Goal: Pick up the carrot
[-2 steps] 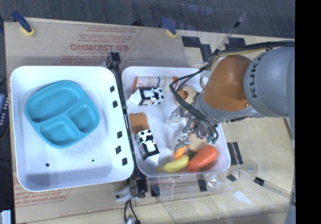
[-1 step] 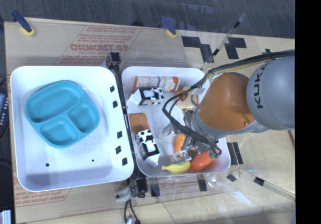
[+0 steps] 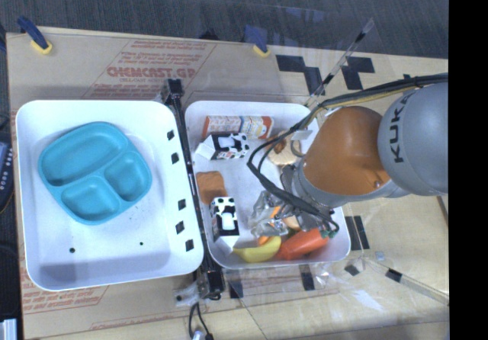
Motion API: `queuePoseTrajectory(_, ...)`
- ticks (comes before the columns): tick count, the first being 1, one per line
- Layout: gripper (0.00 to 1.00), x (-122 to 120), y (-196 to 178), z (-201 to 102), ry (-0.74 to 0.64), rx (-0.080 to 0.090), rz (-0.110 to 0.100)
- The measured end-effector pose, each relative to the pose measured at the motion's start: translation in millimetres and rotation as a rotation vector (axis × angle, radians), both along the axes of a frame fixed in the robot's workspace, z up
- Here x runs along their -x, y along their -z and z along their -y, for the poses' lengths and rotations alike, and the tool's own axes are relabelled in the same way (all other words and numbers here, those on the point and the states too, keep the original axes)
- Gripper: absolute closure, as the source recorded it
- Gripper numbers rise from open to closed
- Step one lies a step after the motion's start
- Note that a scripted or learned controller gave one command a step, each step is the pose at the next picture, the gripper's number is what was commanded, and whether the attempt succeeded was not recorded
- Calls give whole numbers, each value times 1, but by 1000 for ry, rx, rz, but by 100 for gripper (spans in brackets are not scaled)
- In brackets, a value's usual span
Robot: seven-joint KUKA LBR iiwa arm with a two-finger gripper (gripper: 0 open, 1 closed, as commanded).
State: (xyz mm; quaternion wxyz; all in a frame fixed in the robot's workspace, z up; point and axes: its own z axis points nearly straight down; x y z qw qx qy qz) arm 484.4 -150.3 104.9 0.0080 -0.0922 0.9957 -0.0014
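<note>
1. two bins are set side by side on the bench (image 3: 91, 56).
2. left bin (image 3: 46, 255): a divided tray (image 3: 95, 171) is held toward its rear.
3. right bin (image 3: 339, 243): a carrot (image 3: 303, 243) is laid at the front wall, a banana (image 3: 255, 253) just left of it.
4. a carton (image 3: 236, 126) is laid at the rear wall.
5. the arm (image 3: 351, 152) is placed over the right bin's right side.

Red print reading "CHEMCAST GP" is showing on the brown protective sheet (image 3: 145, 68) covering the bench behind the left bin. White letters "KU", the start of the maker's name, are running along the grey arm (image 3: 415, 140).
</note>
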Motion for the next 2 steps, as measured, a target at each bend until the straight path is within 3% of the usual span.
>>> queuePoseTrajectory(1,100,-9,-91,-93,54,-5,-5)
queuePoseTrajectory(2,100,-1,-87,-70,249,-3,-16)
